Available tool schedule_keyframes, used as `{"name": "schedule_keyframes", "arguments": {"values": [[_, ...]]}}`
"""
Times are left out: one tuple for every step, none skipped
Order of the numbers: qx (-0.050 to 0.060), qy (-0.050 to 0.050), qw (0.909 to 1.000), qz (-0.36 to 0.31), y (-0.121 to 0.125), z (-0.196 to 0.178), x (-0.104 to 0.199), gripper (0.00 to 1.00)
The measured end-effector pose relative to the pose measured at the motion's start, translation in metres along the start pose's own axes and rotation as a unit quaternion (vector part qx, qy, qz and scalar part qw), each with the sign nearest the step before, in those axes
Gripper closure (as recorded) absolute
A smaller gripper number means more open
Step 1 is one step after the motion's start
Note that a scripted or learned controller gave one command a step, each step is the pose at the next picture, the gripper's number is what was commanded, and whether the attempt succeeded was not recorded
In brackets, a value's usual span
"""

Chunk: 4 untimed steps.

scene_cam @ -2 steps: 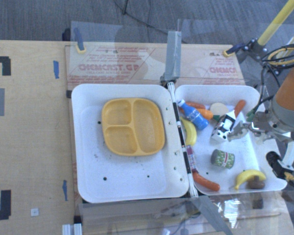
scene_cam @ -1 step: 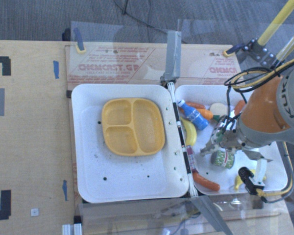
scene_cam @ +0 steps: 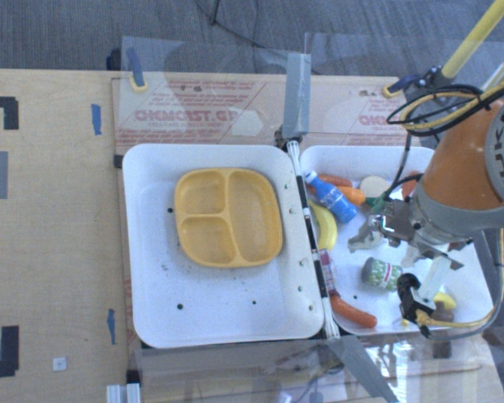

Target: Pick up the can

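The can is green and white and lies on its side in the right bin, near the middle. My gripper hangs over the same bin, just beyond the can on its far side and a little above it. The can rests on the bin floor, apart from the gripper. The grey arm with its orange band reaches in from the right and hides the bin's right part.
Around the can lie a blue bottle, a banana, an orange carrot, a sausage and a pale round thing. The left bin holds a yellow divided plate.
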State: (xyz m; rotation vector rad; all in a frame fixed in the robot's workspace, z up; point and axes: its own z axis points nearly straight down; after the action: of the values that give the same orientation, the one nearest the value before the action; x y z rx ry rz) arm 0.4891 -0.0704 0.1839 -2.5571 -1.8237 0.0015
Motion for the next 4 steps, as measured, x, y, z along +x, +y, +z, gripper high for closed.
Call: {"name": "schedule_keyframes", "arguments": {"values": [[-0.005, 0.001, 0.9990, -0.043, 0.005, 0.096, -0.037, 0.00], [-0.005, 0.000, 0.9997, -0.025, 0.065, 0.096, -0.066, 0.00], [-0.005, 0.000, 0.9997, -0.025, 0.065, 0.086, -0.066, 1.00], [0.000, 0.000, 0.9974, 0.072, 0.042, -0.040, -0.012, 1.00]]}}
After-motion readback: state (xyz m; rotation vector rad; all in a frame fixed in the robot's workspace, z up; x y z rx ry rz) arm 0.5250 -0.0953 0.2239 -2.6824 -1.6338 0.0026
